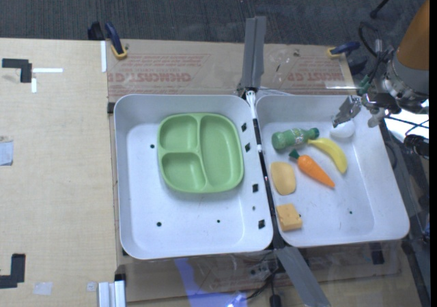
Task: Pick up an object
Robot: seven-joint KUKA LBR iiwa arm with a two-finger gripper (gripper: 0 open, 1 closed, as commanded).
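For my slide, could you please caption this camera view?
Gripper above right bin of toy food; green divided plate in left bin.

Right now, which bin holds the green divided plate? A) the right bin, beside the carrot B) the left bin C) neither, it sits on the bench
B: the green divided plate lies flat in the left bin, while the carrot, banana and other small items lie in the right bin.
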